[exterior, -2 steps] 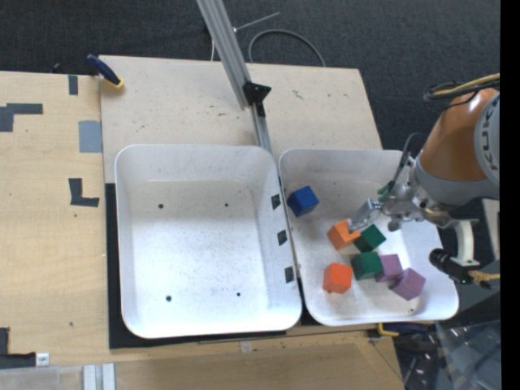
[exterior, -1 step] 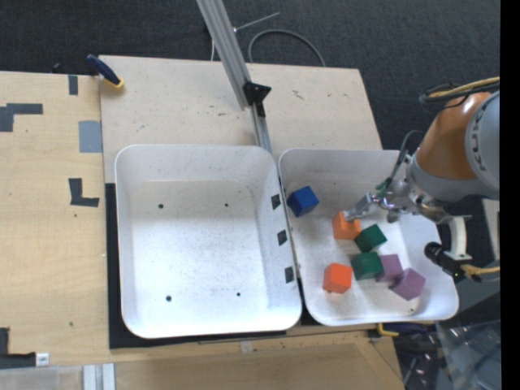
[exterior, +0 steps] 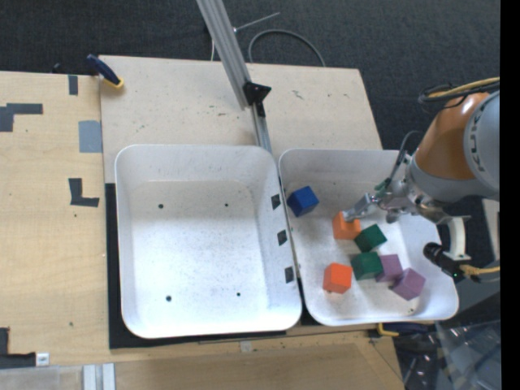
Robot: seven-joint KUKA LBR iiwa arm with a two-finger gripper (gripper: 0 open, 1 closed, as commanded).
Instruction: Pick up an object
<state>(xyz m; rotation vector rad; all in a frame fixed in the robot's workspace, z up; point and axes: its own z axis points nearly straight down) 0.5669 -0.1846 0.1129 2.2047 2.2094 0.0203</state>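
Orange is your likely target: a small orange cube sits in the right white plastic bin among the other blocks, unlifted. Your gripper hangs just above it; its opening cannot be told. The grasp and lift remain.

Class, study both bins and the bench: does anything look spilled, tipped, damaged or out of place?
Nothing stands out. All the blocks, among them the blue block and the two orange ones, lie inside the right bin, none over its rim. The gripper hangs over the upper orange block.
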